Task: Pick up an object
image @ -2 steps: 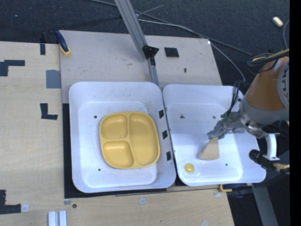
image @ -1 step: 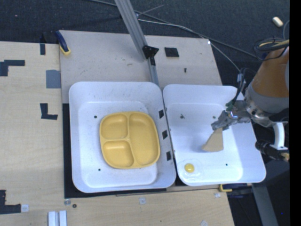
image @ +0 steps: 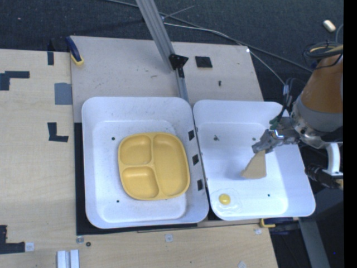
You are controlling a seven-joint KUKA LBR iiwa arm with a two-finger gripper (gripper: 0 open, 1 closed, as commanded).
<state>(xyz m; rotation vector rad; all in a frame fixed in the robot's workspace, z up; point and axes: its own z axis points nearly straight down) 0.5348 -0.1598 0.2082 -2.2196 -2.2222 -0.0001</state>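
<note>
Camera view gives us the desk (image: 128,71) from above, with two shallow white bins set side by side on it. In the left bin (image: 100,121) we see a yellow divided plate (image: 153,165) lying flat near the middle, its three compartments facing up. In the right bin (image: 234,116) we see a tan wedge-shaped piece (image: 255,167), which looks like a slice of bread or a similar flat object, lying right of the bin's centre with its narrow end pointing up toward the arm. Near the front edge of the same bin lies a small yellow round object (image: 224,199), well apart from the wedge. The arm (image: 323,94) comes in from the right, its orange band above the grey wrist, and its hand (image: 263,146) hangs low over the right bin, just at the narrow tip of the wedge. We cannot tell from this angle whether the hand is spread or closed, nor whether it has any grip on the wedge; the dark tip of the hand and the top of the wedge meet or overlap in our view, and the wedge's broad end appears to rest on the bin floor. A metal pole (image: 156,21) crosses the desk behind the bins, and a blue and yellow clamp (image: 74,50) sits at the desk's far left corner.
</note>
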